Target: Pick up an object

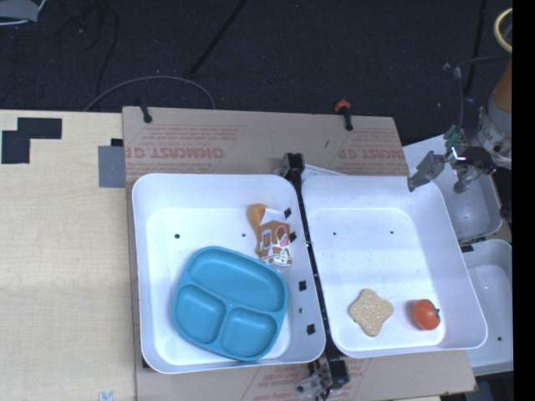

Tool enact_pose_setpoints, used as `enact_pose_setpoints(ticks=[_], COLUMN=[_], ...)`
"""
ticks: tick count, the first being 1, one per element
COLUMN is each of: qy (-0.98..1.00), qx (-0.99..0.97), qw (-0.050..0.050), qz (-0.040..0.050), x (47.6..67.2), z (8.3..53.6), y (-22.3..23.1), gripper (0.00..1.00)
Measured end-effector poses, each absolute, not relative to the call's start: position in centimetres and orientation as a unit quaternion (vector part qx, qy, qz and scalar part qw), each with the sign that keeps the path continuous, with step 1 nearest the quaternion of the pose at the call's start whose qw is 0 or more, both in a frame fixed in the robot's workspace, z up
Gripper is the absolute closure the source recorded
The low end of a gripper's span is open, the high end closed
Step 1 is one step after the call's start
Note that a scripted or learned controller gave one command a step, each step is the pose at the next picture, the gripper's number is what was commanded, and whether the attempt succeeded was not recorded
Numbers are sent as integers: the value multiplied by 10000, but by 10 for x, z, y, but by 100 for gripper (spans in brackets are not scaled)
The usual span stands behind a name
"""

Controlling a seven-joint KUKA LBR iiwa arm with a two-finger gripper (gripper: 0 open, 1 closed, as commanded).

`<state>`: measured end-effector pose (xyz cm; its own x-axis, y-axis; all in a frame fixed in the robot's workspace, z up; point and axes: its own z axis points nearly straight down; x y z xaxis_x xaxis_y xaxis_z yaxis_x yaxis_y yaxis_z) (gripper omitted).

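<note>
- Dark floor lies beyond the table (67, 224).
- End effector (443, 167), fingers spread apart and holding nothing, hovers past the right bin's (468, 307) far-right corner.
- Approach step, probably; next, descend over the tomato (425, 314).

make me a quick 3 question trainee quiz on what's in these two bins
1. True or false: the blue divided plate lies in the right bin.
2. Which item lies beside the tomato? A) cracker B) spoon C) cup
3. Fill in: the pincer hovers near the right bin's far ____ corner.

Key: 1 false, it lies in the left bin. 2 A. 3 right.
</note>
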<state>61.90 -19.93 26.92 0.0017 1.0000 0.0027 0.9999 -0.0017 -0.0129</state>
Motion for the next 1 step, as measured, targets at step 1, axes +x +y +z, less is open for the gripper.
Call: enact_pose_setpoints(ticks=[1], qy=[-7071], qx=[-7071], qw=[2], qz=[3], x=[621], z=[276], y=[-199], gripper=[0])
